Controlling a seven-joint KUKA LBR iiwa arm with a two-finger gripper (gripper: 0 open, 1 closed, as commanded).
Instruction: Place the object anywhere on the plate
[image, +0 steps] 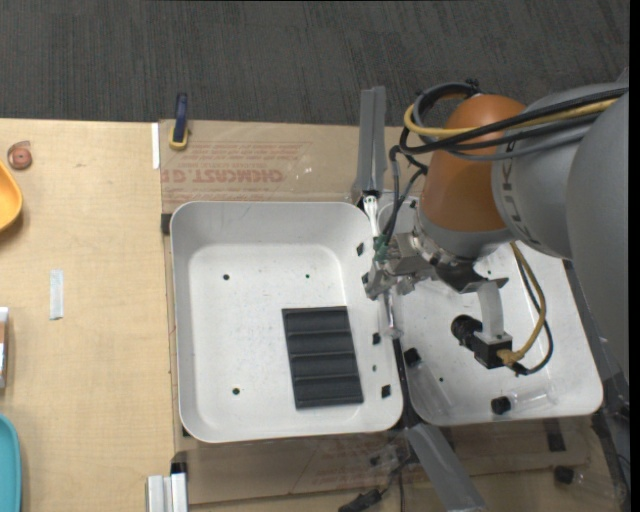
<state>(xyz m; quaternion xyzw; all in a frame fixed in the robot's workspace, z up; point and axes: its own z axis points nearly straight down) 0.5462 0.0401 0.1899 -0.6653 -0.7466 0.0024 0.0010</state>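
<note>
Hand (388, 285) over the divide between the bins; open or closed: cannot tell. Black ribbed plate (322, 357) flat in view-left bin (200, 300), toward view's lower left from hand, long axis near-to-far.

A pale wooden bench (85, 380) lies under even, soft light. Beyond its far edge runs dark grey ribbed carpet floor (200, 50). A brown cardboard sheet (250, 165) covers the bench's middle.

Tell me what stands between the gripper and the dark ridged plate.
Only the left bin's raised right rim, which the gripper hangs over. The dark ridged plate lies beyond it on the bin floor, with nothing visible between.
</note>
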